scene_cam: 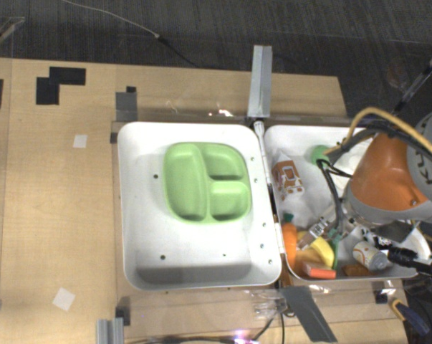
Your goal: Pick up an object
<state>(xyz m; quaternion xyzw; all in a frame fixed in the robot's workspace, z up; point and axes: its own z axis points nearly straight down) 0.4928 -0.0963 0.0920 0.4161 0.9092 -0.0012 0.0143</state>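
The arm's orange band (386, 172) hangs over the right bin (296, 146), and my gripper (332, 233) reaches down into a pile of small objects at that bin's near edge. Around it lie a yellow piece (322, 251), an orange object (291, 241), a red-orange stick (319, 271) and a white cylinder (365, 254). A small brown-and-white box (287, 178) lies near the bin's left wall, and a green object (319, 153) peeks out beside the arm. The arm hides most of the right half of the bin.
The left bin (140, 213) holds a light green divided tray (205, 181). A metal post (261, 81) stands behind the seam between the bins. Cables (362, 120) loop over the arm at the right. Wooden bench surface (51, 213) spreads out to the left.
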